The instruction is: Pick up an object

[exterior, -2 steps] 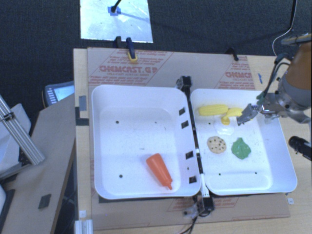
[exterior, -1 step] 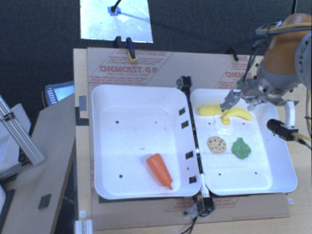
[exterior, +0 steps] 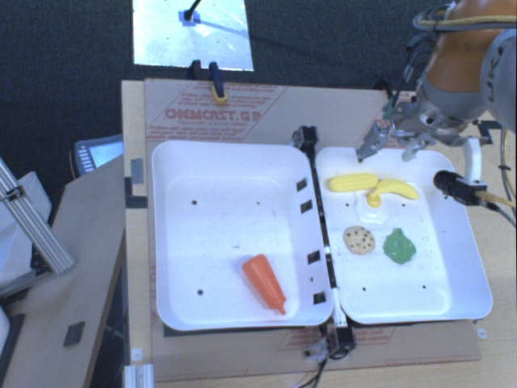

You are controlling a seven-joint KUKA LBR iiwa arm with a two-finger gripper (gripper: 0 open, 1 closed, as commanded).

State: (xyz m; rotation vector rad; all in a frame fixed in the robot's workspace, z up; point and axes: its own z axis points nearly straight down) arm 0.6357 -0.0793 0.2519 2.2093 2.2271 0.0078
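Note:
The right bin [exterior: 464,297] holds a yellow corn-like piece [exterior: 352,183], a yellow banana [exterior: 396,189], a small white piece [exterior: 371,213], a speckled cookie [exterior: 359,239] and a green broccoli-like lump [exterior: 399,246]. An orange carrot [exterior: 265,282] lies in the left bin [exterior: 210,176], near its front. My gripper [exterior: 392,147] hangs over the far edge of the right bin, just beyond the yellow pieces. Its fingers are spread open with nothing between them.
A black hinge strip [exterior: 317,217] runs between the two bins. A cardboard sheet [exterior: 218,111] lies under them, with a clamp [exterior: 216,83] at its far edge. A silvery plate [exterior: 192,23] lies further back.

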